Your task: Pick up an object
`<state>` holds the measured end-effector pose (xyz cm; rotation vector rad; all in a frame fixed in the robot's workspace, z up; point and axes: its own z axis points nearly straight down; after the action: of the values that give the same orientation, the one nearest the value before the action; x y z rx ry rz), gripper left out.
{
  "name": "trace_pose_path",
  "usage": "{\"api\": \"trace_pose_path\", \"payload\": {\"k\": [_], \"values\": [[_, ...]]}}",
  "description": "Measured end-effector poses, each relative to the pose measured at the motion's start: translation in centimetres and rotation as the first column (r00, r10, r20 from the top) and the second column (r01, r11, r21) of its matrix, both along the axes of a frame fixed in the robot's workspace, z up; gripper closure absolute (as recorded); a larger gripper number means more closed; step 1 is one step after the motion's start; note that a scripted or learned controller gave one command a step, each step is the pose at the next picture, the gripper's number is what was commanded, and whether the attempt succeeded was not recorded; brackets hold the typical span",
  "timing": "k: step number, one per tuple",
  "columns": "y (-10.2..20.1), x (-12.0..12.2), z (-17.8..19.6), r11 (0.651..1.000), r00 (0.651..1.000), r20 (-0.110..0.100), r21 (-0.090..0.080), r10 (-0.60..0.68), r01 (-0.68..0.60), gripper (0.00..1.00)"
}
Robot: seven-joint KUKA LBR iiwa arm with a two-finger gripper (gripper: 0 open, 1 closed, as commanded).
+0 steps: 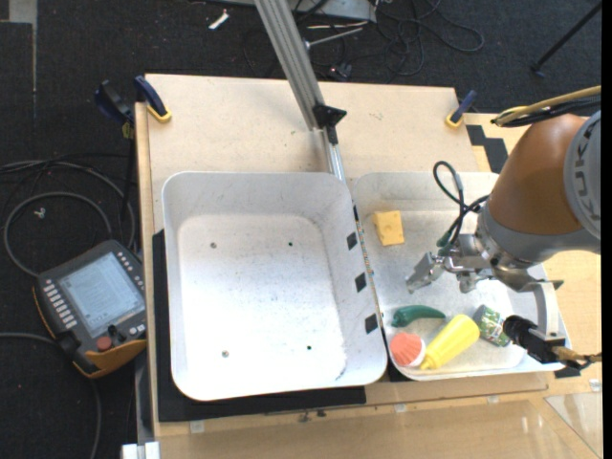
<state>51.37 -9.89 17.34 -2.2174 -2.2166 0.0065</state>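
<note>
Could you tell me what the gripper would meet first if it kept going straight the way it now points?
Probably the bare white floor of the right bin. The gripper points down and leftward, between the yellow foam block and the dark green curved piece. Depth is unclear, so it might graze the green piece.

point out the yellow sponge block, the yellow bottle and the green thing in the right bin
yellow sponge block (389,228), camera view, middle of its top face
yellow bottle (451,339), camera view, middle of its body
green thing (418,315), camera view, its middle
</note>
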Motion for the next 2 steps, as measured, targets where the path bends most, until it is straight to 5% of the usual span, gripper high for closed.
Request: {"api": "trace_pose_path", "payload": {"k": [1,2], "values": [[-0.1,-0.6,-6.3,1.000,1.000,0.000,0.000,-0.001,0.001,0.00],[-0.1,-0.3,-5.0,1.000,1.000,0.008,-0.001,-0.001,0.001,1.00]]}}
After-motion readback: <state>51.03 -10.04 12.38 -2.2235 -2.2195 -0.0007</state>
